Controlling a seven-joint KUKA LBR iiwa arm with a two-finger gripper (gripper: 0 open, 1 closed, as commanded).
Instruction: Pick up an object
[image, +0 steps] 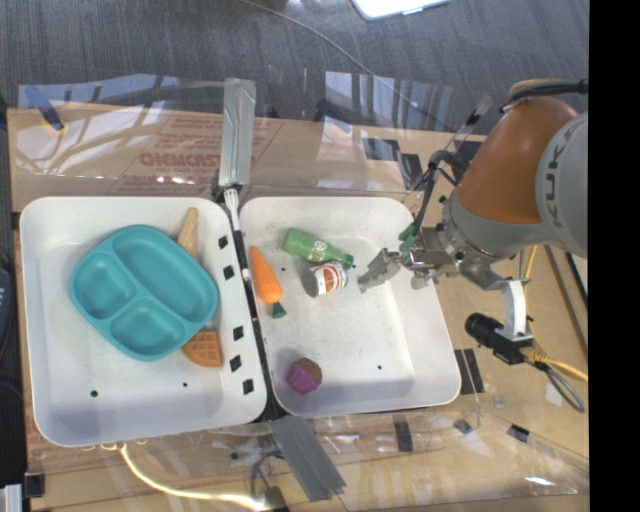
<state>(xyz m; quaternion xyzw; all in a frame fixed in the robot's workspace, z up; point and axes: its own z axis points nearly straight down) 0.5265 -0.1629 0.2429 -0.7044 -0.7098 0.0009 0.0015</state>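
Note:
My gripper (398, 272) hangs over the right part of the right bin (420, 345), its two fingers spread apart with nothing between them. Just left of the near finger (378, 269) lies a small red and white can (327, 279) on its side. A green bottle (314, 246) lies behind the can. An orange carrot (265, 278) rests near the bin's left wall. A purple and brown fig-like piece (304, 375) sits near the front wall.
The left bin (60, 400) bears a teal divided plate (143, 291), a waffle piece (203, 349) at its front edge and a tan cone (188, 229) behind it. A taped divider runs between the bins.

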